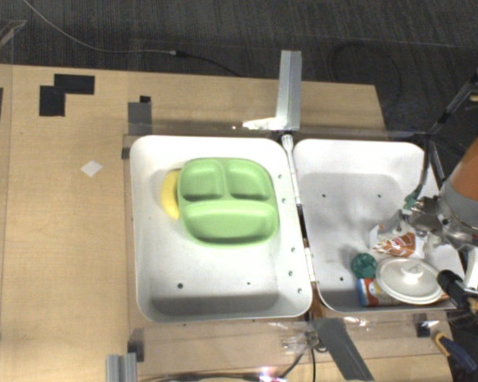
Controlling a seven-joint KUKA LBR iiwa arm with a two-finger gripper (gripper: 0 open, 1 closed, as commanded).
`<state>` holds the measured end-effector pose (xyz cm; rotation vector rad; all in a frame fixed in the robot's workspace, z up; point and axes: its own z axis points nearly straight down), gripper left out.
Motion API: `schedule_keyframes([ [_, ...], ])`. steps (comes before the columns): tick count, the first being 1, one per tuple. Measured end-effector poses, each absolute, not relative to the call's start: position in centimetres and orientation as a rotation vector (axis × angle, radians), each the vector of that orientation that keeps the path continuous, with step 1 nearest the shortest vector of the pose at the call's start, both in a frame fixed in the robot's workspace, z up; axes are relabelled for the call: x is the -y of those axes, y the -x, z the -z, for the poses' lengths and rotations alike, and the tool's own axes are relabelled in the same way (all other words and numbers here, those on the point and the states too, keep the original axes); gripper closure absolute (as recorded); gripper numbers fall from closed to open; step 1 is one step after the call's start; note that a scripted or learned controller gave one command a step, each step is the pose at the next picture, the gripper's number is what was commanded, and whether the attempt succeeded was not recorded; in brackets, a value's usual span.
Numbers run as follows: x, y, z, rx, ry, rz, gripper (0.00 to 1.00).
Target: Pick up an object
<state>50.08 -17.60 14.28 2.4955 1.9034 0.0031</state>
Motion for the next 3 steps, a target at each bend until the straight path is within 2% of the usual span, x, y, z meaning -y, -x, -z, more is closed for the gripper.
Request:
schedule_keyframes([
  [1,15.8,-51.3,-10.7,-2.193,-2.179,-0.025,0.00],
  [2,13.7,-48.8,-14.4,-2.229,-2.208,-0.004,0.00],
  [3,10.8,-50.2,-10.8,-2.278,-2.072,-0.033,0.00],
])
